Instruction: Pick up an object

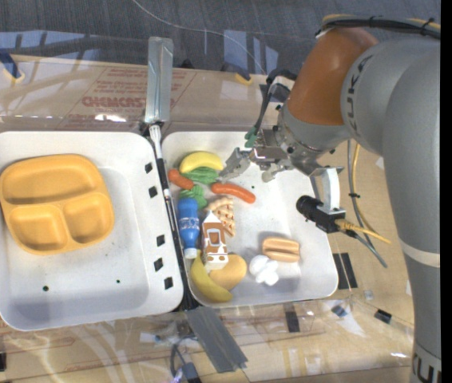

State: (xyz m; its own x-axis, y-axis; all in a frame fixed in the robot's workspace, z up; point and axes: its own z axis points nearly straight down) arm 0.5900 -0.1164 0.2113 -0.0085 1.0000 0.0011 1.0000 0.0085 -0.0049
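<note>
The toy foods in the right-hand shallow white bin look like light, hollow plastic, stiff enough to hold shape but smooth and rounded, so they will likely slip unless pinched across a narrow waist. The small red plastic sausage, lying just near of the tool, seems the likeliest pick: short, glossy, slightly curved, best taken across its middle. It lies in the far half of the bin, right of a green leafy piece and just far of a ridged tan piece. Other candidates crowd the bin's left side (a yellow plastic lemon-like fruit at the far end, a blue-and-white bottle along the dividing wall, a yellow banana and a pale potato shape at the near end), with a hot-dog bun and a white mushroom-like piece more to the right. The tool hangs over the bin's far half with its fingers spread apart and nothing between them. The left bin holds a yellow compartment tray
</note>
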